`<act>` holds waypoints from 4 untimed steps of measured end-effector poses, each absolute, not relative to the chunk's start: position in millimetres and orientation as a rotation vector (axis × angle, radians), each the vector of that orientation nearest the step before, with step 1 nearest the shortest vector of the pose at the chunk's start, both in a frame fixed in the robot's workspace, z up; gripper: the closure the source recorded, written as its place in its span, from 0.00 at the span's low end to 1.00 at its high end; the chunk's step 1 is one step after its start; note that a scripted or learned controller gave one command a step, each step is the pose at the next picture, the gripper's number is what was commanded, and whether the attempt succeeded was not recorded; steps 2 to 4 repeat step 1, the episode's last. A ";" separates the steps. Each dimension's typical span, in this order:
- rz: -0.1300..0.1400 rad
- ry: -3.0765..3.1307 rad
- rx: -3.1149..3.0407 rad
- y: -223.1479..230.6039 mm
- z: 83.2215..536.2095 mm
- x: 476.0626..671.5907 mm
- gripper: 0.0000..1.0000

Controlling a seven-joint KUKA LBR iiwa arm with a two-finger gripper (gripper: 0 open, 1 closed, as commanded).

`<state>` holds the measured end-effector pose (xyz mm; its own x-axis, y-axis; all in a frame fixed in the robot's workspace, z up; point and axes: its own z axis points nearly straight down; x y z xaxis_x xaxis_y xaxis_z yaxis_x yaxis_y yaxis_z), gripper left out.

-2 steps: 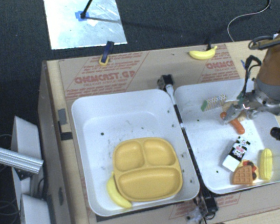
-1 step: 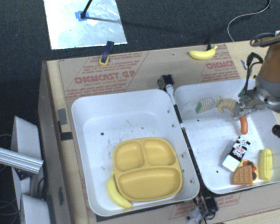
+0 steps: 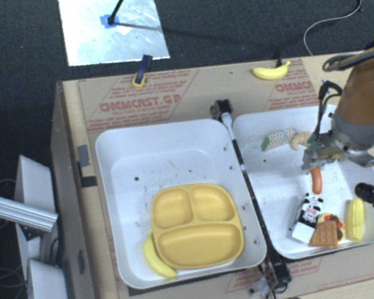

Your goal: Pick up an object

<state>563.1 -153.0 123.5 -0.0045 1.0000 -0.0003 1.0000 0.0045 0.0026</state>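
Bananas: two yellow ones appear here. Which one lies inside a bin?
The banana at the left bin's front, beside the yellow divided plate. The other banana lies outside, on the board behind the right bin.

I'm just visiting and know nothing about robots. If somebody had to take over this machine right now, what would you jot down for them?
Gripper: low in the right bin, right above the orange-red sausage toy. Whether its jaws are open or shut cannot be told, and nothing is seen held.
Right bin also has: a green-and-pale toy near the top, a black-and-white carton, a waffle-like piece and a yellow corn cob near the front.
Left bin: a yellow divided plate with a banana beside it.
A second banana lies on the bench behind the bins.
Done: the approach.
Left: grasp and lift an object.
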 end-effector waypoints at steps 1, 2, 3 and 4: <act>0.005 2.225 2.215 -91.7 160.0 586.2 1.00; 0.005 2.225 2.215 -91.7 160.0 586.2 1.00; 0.005 2.225 2.215 -91.7 160.0 586.2 1.00; 0.005 2.225 2.215 -91.7 160.0 586.2 1.00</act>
